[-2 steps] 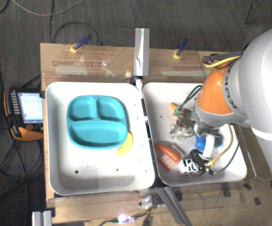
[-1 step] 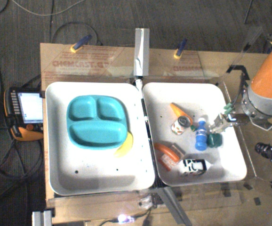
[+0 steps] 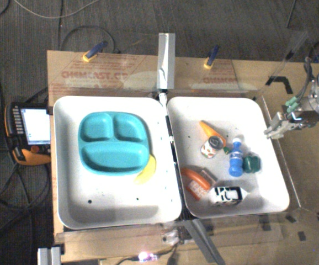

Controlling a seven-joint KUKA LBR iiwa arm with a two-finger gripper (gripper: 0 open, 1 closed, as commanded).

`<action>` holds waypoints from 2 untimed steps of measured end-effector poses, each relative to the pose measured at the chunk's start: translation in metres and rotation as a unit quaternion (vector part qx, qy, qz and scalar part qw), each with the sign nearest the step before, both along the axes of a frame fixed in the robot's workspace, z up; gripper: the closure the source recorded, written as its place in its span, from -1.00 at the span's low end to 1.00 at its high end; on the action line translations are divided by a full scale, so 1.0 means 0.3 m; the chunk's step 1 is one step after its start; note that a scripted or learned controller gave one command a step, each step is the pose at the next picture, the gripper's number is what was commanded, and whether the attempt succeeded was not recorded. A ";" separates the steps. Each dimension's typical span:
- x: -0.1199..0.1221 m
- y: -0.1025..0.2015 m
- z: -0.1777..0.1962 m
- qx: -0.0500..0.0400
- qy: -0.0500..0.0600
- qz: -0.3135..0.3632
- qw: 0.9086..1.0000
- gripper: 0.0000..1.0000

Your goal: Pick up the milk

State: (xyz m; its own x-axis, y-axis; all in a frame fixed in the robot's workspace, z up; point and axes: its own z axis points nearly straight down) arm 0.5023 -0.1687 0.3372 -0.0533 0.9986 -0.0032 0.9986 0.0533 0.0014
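Two white bins lie before us, and we read them from the far side toward our gripper (image 3: pixel 276 130), which hangs at the right bin's (image 3: pixel 261 112) outer rim. Farthest from it, in the left bin (image 3: pixel 71 203), sits a teal divided plate (image 3: pixel 114 143) with a yellow banana (image 3: pixel 147 171) tucked at its near corner. Closer in, the right bin holds an orange carrot-like piece (image 3: pixel 208 129), a small round can (image 3: pixel 211 146), a red-and-orange packet (image 3: pixel 198 182), then the milk (image 3: pixel 228 195) (a black-and-white carton lying on its side), a blue bottle (image 3: pixel 235 159) and a dark green cup (image 3: pixel 252 163) nearest the gripper. The milk lies well apart from the gripper, toward the bin's front edge and inward from it. We cannot tell how the gripper is set; it carries nothing we can see. We judge that we are at the approach step, with nothing grasped yet. Our next move calls for travelling inward and forward over the bottle and cup, then descending onto the carton across its narrow width.
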 end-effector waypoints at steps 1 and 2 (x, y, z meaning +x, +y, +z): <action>-0.061 -0.033 -0.220 0.000 0.002 -0.029 1.000 1.00; 0.185 0.052 0.000 0.000 0.001 0.014 1.000 1.00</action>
